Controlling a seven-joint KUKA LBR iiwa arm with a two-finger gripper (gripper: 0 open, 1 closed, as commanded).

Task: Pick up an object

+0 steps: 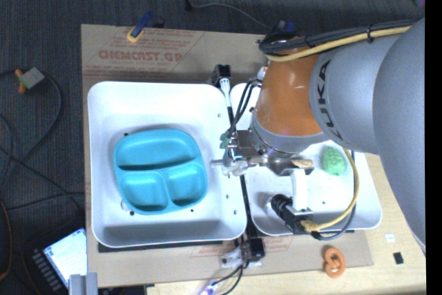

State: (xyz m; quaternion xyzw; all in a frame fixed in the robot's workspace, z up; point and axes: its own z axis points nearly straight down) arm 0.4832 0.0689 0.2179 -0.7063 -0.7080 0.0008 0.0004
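The left bin [103,169] holds a blue divided tray [160,169], lying flat near its middle. To the right of this tray, the right bin [366,214] holds a green object [334,161] near its far side. The arm [359,93] reaches over the right bin, with the gripper [238,155] by the bins' shared wall, between tray and green object. Whether it is clenched or released, I cannot tell.

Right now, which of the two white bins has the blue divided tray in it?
The left bin: the blue tray lies in it, while the right bin holds a green lump.
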